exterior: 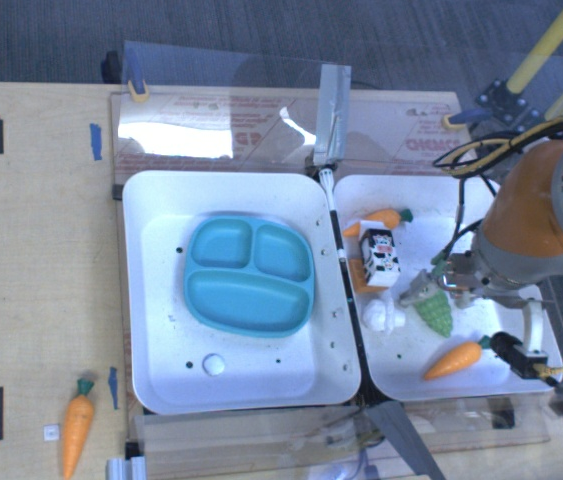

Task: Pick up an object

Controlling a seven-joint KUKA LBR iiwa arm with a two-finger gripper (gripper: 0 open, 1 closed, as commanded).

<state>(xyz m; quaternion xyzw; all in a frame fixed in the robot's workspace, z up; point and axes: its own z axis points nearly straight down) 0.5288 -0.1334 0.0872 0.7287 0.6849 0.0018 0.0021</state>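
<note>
The arm [536, 208] reaches into the right bin [521, 373]; its gripper [429, 290] hangs low, just beside a green leafy toy [436, 314], grip state impossible to tell. An orange carrot [453, 359] lies near the bin's front wall, bare floor around it.

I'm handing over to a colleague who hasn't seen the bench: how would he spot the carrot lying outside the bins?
Start from the left white bin, the one holding the blue divided plate. On the bare wooden bench off its near left corner lies an orange toy carrot with a green top. The other carrots lie inside the right white bin.
</note>
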